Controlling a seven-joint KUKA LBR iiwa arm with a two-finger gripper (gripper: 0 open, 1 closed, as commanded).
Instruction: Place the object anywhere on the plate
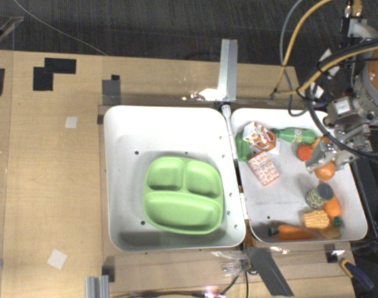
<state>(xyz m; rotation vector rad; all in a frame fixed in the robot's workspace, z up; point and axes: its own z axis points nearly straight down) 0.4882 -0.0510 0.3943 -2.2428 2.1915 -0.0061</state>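
Item, plate (183, 194): green, three compartments, bare, lying in the left bin (123, 166) toward its near edge. Item, object: we judge it the small orange piece (324, 171) at the right bin's (356, 219) right edge, directly beneath the gripper (330, 154). We cannot tell how the gripper is set, nor whether it holds the piece. The plate lies well apart, toward the worktop's left. Also present: carrot (294, 232), green bottle (298, 135), red packet (264, 168).

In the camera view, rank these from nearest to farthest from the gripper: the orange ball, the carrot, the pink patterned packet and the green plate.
Measured from the gripper:
1. Orange ball, just below it in the right bin.
2. Pink patterned packet, at that bin's left side.
3. Carrot, along the bin's near edge, close to the packet's rank.
4. Green plate, in the left bin.
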